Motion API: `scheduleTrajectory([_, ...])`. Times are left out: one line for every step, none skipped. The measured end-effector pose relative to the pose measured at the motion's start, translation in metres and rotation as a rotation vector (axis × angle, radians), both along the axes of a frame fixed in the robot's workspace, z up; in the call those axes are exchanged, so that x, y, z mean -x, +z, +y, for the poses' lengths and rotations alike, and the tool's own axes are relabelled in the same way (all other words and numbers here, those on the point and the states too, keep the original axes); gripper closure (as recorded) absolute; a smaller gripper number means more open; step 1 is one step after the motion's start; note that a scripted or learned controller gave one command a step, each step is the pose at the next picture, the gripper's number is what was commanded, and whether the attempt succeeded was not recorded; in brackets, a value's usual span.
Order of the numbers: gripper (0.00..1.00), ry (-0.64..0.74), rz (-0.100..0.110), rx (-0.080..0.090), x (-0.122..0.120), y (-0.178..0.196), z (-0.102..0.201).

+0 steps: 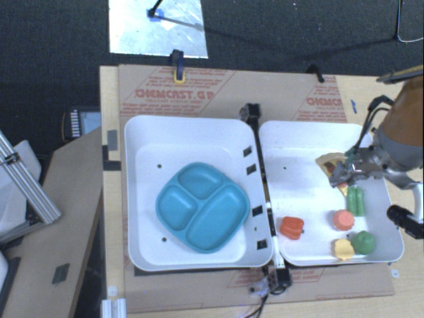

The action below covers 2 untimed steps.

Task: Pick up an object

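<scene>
Claw (341, 173) state cannot be told; it sits low in the right bin (298, 138) by a tan piece (328, 160), nothing visibly lifted, so picking seems undone. Nearer lie yellow (343, 248), green (364, 242) and orange (291, 226) toys; farther left, a blue plate (202, 206).

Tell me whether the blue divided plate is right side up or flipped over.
Right side up: the blue divided plate lies flat in the left bin, and its three compartments face the camera with nothing in them.
</scene>
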<state>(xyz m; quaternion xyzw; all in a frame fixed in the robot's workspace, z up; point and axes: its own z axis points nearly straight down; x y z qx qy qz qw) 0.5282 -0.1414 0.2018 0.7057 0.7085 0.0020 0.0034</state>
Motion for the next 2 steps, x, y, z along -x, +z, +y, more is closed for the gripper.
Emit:
scheduleTrajectory([1.0,0.0,0.004,-0.001,-0.001,0.015,0.0])
scheduleTrajectory([1.0,0.004,0.005,-0.002,-0.014,0.02,0.042])
